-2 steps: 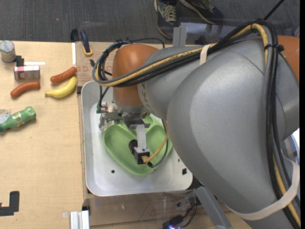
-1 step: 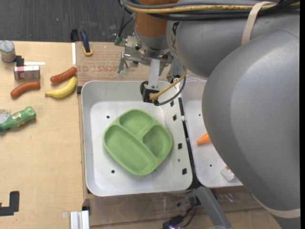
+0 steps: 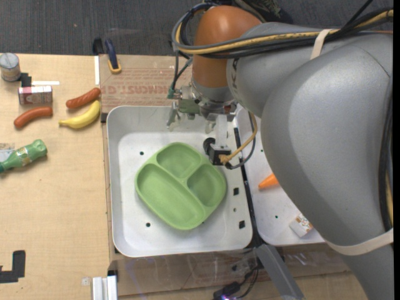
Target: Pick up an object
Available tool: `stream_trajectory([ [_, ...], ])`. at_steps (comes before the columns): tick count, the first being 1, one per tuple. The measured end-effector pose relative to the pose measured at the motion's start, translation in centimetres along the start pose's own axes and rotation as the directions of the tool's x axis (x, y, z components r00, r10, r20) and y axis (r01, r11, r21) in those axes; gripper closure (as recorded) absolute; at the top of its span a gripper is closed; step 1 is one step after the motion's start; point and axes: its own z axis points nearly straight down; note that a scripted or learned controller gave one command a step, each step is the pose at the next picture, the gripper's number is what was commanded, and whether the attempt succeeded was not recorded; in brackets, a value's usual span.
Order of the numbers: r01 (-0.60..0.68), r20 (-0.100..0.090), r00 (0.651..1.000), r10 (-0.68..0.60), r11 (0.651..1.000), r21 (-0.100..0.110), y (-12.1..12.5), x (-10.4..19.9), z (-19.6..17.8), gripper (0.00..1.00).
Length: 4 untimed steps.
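A green divided plate (image 3: 181, 185) lies flat in the middle of the left bin (image 3: 125, 230). My gripper (image 3: 186, 109) hangs over the far edge of that bin, just beyond the plate's far rim, under the orange wrist band (image 3: 222, 33). I see nothing held in it. A small orange carrot-like piece (image 3: 267, 181) lies in the right bin (image 3: 275, 230), partly behind the arm. A small white item (image 3: 301, 225) sits nearer the front of that bin.
On the wooden bench to the left lie a banana (image 3: 82, 117), two red sausages (image 3: 82, 97) (image 3: 32, 115), a green bottle (image 3: 24, 155), a small box (image 3: 34, 94) and a can (image 3: 9, 65). The grey arm (image 3: 331, 136) covers most of the right bin.
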Motion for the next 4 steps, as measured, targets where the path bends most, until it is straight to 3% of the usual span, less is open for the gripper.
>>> stream_trajectory([
  [1, 0.034, -0.001, 0.999, -0.034, 0.999, -0.001, -10.6, 7.8, 0.5, 0.00],
  [2, 0.432, 0.000, 0.902, -0.432, 0.902, -0.004, -15.1, -1.2, -9.3, 0.00],
  [3, 0.445, -0.001, 0.895, -0.445, 0.895, -0.003, -17.9, -2.3, 4.3, 0.00],
  [4, -0.119, -0.002, 0.993, 0.119, 0.993, -0.006, -18.4, 5.7, 4.7, 0.00],
])
